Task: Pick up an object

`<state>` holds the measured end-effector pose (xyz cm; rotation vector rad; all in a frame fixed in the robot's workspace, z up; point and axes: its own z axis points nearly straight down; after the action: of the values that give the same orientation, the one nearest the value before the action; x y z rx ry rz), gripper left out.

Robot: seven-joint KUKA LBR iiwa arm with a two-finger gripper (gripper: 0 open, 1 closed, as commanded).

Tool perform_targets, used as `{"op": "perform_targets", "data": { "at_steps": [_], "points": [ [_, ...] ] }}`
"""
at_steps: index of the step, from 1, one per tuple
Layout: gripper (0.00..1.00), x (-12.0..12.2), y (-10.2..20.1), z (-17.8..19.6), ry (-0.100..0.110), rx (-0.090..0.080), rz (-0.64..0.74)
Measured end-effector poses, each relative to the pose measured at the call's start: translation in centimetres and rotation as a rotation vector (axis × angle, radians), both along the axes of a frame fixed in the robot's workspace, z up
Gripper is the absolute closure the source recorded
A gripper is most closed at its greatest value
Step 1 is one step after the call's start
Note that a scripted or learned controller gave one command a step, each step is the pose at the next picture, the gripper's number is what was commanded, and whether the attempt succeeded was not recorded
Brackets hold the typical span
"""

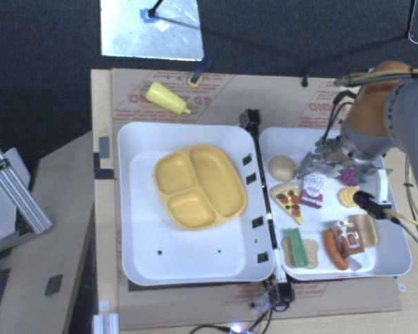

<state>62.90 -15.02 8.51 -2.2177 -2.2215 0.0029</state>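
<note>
i have the gripper (319, 160) at right of frame, grip state unclear, above the small packet (312, 189); next: descend, close.

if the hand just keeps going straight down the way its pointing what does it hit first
Most likely the small white and pink packet, which lies just below the hand in the right bin. The pizza slice sits a little further to the left. Depth is hard to judge from this slanted view.
</note>
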Motion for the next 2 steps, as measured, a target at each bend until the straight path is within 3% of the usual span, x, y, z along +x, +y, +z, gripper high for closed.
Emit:
{"op": "perform_targets", "data": {
  "at_steps": [1,2],
  "points": [
    [1.0,0.2,0.0,1.4,-0.007,-0.001,0.0],
    [1.0,0.6,-0.8,6.2,-0.01,-0.002,-0.001]
  ]
}}
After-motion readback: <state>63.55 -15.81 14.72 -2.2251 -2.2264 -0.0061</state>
